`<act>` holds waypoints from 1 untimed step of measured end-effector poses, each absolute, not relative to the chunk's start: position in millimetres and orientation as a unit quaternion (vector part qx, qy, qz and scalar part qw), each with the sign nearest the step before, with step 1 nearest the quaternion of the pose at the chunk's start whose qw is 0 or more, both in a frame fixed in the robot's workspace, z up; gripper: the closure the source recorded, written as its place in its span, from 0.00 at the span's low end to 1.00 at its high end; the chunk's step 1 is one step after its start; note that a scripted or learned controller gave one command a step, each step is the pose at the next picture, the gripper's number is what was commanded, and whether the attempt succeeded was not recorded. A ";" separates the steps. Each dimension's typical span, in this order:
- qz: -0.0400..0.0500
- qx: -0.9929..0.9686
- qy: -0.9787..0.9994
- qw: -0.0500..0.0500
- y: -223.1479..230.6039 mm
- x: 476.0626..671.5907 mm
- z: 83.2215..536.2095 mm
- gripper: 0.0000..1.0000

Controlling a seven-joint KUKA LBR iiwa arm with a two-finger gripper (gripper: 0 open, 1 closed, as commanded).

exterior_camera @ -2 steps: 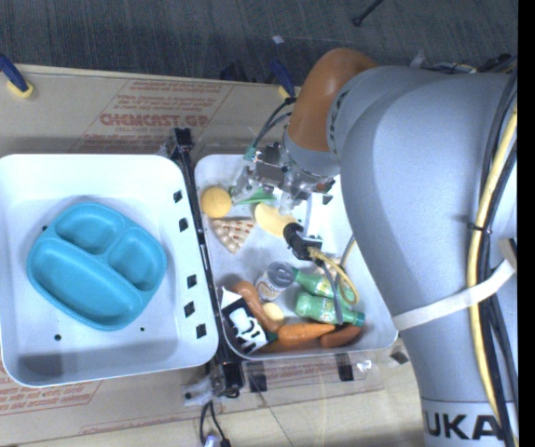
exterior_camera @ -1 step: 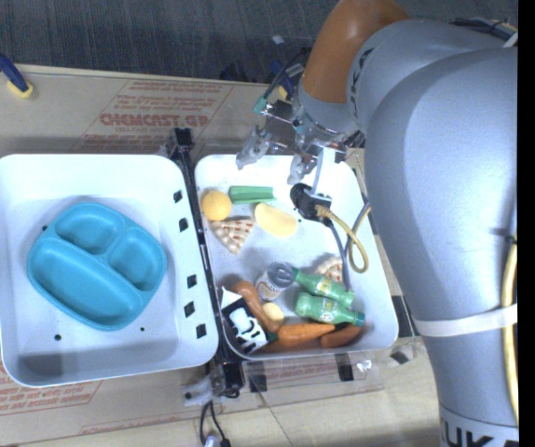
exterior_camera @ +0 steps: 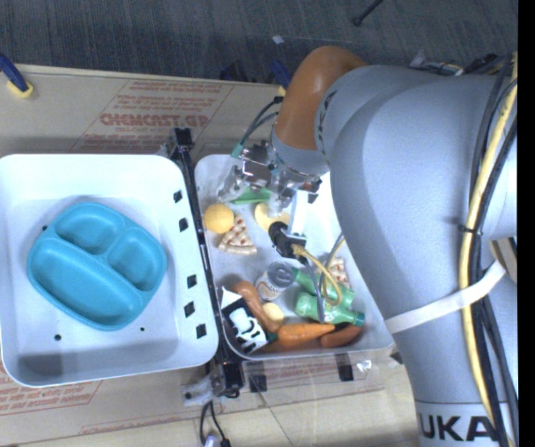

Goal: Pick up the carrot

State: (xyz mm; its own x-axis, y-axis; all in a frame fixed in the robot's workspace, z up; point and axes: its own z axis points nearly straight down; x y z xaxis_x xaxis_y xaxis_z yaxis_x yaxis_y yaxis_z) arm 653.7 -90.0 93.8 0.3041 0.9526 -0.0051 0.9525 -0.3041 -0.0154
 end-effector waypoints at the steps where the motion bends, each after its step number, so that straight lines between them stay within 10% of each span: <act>1: -0.002 -0.805 -0.593 -0.001 -81.9 659.0 217.9 0.00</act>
